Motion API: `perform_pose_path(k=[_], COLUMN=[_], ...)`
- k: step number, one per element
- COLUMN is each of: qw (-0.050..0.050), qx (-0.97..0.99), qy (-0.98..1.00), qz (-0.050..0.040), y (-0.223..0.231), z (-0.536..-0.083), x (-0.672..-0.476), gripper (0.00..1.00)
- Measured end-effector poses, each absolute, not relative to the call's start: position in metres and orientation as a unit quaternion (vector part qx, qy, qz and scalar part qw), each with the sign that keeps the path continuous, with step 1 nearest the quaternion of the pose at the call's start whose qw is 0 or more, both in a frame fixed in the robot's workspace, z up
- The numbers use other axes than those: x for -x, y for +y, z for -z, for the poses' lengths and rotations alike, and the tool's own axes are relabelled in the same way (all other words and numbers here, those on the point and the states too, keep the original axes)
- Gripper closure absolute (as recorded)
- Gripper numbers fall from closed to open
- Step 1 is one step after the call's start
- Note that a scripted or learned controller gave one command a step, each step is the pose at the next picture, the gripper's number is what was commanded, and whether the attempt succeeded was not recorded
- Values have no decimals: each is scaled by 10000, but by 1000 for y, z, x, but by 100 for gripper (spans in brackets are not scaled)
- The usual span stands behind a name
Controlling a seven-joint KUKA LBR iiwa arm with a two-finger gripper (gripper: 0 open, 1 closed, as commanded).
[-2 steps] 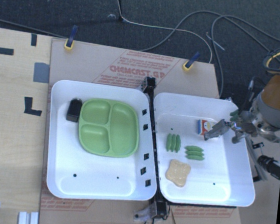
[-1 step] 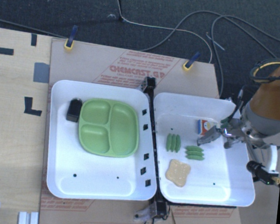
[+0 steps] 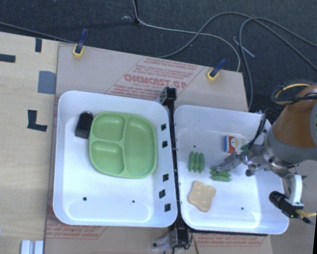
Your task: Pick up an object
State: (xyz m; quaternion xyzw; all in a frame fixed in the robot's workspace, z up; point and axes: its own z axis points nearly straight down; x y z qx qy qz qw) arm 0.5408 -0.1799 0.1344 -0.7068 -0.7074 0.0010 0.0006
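Note:
The right bin [image 3: 250,216] holds several small things. A green pea pod [image 3: 196,162] lies near its left wall, and a tan bread slice [image 3: 201,195] lies toward the front. A small white, red and blue carton [image 3: 231,143] sits further back. A second green vegetable piece [image 3: 220,174] lies in the middle. My gripper [image 3: 232,163] reaches in from the right and hangs low, its tip right at the upper right end of that green piece. I cannot tell whether it touches the piece.
The left bin [image 3: 64,158] carries a green divided plate [image 3: 124,145] and a black block [image 3: 83,125] beside the plate's left edge. A black divider clip strip [image 3: 169,153] runs between the bins. Cables trail over the dark floor behind.

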Motion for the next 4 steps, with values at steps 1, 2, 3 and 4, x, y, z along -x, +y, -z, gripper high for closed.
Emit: perform_pose_path(k=[1,2,3,4], qw=[-2,-16,2,-3], qx=[7065,7063,7068,7067], qy=[-7077,-7079,-7074,-7075], qz=[-6,-3,-1,0], y=[-179,-180,-187,-189], z=[-85,-95,-153,-211], x=[-541,-542,-542,-535], gripper=[0,100,100,100])
